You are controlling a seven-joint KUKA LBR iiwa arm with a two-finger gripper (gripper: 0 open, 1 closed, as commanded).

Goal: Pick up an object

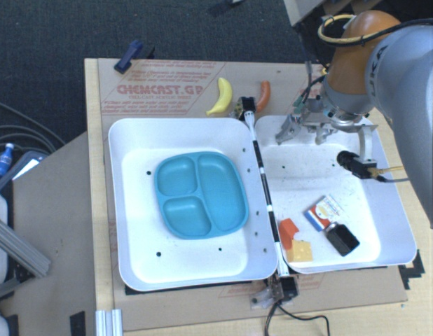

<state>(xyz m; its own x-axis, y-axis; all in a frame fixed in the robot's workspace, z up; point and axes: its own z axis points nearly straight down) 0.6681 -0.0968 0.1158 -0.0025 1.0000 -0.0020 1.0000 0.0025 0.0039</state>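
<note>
- Two shallow white bins (125,187) sit side by side on brown board.
- My gripper (305,128) hangs at the right bin's far edge, fingers spread apart, holding nothing.
- Small black block (342,239) lies near the front, well apart from me.

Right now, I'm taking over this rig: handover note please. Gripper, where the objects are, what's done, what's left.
Gripper: low over the far end of the right bin, nothing visible between its fingers; open or shut can't be told.
Right bin, near end: orange block, yellow block, small red, white and blue packet, black block.
Left bin: blue divided plate.
On the board behind the bins: banana, orange carrot-like piece.
Done: no pick yet.
Left: grasp one object and lift it.
</note>
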